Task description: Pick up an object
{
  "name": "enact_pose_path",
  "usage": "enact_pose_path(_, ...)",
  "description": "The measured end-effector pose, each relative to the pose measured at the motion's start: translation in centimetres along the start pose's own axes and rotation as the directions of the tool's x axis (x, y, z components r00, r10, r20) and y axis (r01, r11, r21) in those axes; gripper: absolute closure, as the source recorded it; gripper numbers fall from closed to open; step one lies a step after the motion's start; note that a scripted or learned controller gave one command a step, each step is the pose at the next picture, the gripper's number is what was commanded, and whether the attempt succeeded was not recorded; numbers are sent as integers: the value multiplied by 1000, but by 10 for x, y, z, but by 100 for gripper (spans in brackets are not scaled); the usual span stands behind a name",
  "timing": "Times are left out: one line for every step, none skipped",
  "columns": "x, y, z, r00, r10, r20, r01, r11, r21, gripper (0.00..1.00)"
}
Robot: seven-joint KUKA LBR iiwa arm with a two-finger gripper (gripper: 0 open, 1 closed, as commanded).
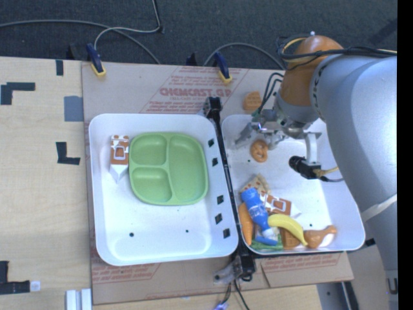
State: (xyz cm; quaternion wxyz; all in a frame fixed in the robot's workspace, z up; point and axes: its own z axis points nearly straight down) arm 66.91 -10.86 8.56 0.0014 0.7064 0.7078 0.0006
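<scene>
My gripper [260, 136] hangs over the far left part of the right bin [335, 192], and its fingers look spread open with nothing between them. Just below the fingertips lies a small round orange-brown pastry [259, 151] on the bin floor, apart from the rest. Piled at the near end of that bin are a blue bottle [255, 207], a yellow banana [284, 224], an orange carrot [245, 222], a brown drumstick [320, 236] and a small printed box [278, 205].
The left bin [155, 237] holds a green divided plate [169, 168] with a small orange-and-white box [119, 151] at its left side. Another orange piece [252, 99] lies on the cardboard beyond the right bin. The bins' shared wall [222, 166] runs close to the gripper's left.
</scene>
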Motion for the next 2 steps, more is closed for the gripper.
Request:
enact_pose_path(0,0,-10,1000,-2,1,2,1000,0,100)
enact_pose_path(48,-62,-99,1000,-1,-2,1,1000,3,100)
